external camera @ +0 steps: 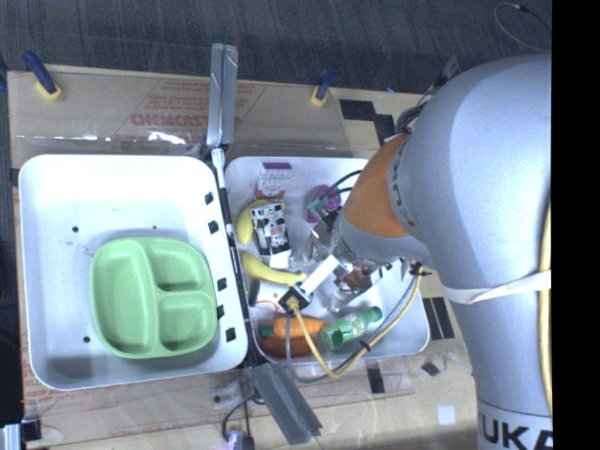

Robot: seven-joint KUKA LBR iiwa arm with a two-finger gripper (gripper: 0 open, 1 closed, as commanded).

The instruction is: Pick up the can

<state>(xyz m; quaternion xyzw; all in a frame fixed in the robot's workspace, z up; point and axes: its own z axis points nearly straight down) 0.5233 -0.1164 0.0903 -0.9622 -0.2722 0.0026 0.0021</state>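
Right bin (405, 343): arm (469, 186) hides gripper and much clutter.

glossy white plastic bins (56, 251), a matt green plastic divided tray (155, 298), smooth grey metal-look arm casing (487, 167), a shiny translucent green bottle (352, 329), waxy yellow banana (267, 270).

I see the arm (469, 176) reaching over the right bin (412, 331), its gripper (323, 265) low among a banana (267, 268), a carrot (298, 327) and a green bottle (352, 329). A green divided tray (155, 296) lies in the left bin (56, 195).
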